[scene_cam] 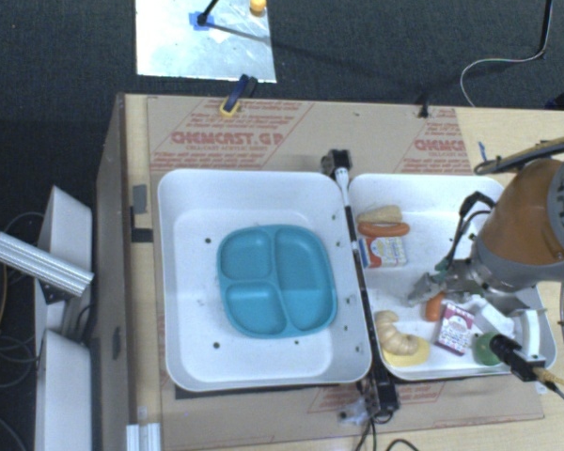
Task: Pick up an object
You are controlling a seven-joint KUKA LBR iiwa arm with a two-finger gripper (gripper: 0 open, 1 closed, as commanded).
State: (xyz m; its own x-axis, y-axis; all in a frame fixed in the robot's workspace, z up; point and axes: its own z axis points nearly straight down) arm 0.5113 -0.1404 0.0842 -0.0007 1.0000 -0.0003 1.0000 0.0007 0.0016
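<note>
The right bin [423, 188] holds all the toy food, and the gripper [430, 287] hangs low over its middle with its two fingers a little apart and nothing between them. The biggest things there are the hot dog [383, 222], the small box [387, 250] and the yellow croissant [401, 338]. They look light and hard, so grab one across its thin middle. The tiny orange carrot [435, 306] by the gripper looks smooth and may slip.

A blue plate [275, 281] sits in the left bin [193, 205]. The gripper [430, 289] hangs low over toy food in the right bin [423, 188].
</note>
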